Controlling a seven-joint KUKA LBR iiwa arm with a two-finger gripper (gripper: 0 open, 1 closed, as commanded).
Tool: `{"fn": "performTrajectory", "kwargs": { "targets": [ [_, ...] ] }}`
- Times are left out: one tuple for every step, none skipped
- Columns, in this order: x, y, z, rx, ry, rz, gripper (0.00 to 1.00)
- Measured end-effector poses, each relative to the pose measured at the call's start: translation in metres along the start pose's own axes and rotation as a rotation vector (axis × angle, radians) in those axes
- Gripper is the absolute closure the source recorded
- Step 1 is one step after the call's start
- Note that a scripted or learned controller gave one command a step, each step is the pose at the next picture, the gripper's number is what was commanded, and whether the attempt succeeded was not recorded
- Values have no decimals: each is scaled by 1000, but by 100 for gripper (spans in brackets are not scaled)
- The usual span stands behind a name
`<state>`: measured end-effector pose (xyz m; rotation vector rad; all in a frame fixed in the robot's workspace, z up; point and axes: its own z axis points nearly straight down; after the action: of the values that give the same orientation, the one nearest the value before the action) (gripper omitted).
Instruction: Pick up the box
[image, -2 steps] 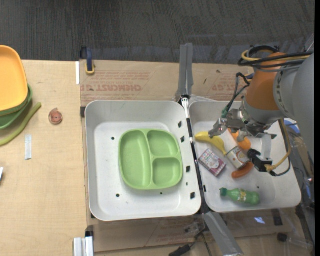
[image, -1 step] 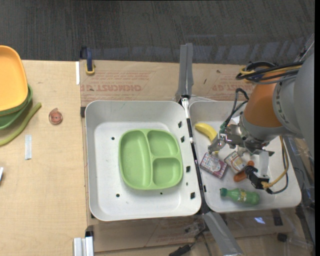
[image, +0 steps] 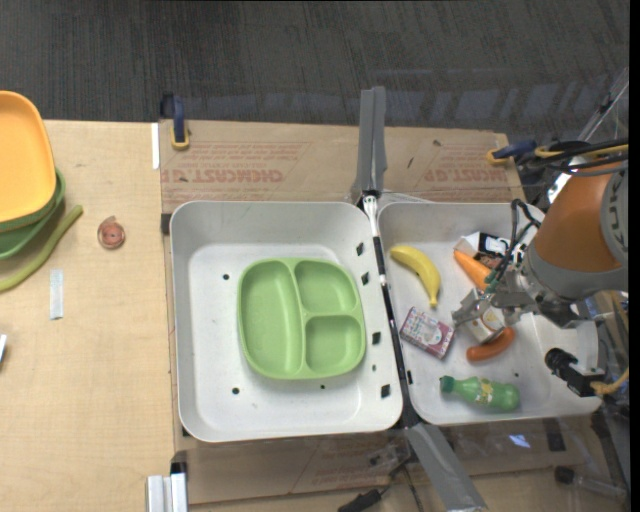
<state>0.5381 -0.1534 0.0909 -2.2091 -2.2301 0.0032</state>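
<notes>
The box (image: 425, 332) looks light, stiff and flat; you'd best pinch it across its short edges. Whether the gripper (image: 482, 316) is spread, I cannot tell.

We see a light green three-compartment plastic tray (image: 300, 318) lying flat in the middle of the left white bin (image: 200, 330), while the right white bin (image: 430, 395) holds a yellow banana (image: 420, 270), an orange carrot (image: 470, 266), a red sausage (image: 490, 345) and a green plastic bottle (image: 482, 392) on its side. Out on the wooden bench (image: 90, 400), well left of the bins, we find a stack of orange and green plates (image: 25, 180) and a small pink round object (image: 111, 233).
</notes>
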Motion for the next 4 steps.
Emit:
{"fn": "performTrajectory", "kwargs": {
  "targets": [
    [-47, 54, -1, -2, -1, 23, 0],
    [15, 21, -52, 0, 0, 219, 0],
    [79, -21, -100, 0, -1, 57, 0],
    [79, -21, -100, 0, -1, 57, 0]
  ]
}}
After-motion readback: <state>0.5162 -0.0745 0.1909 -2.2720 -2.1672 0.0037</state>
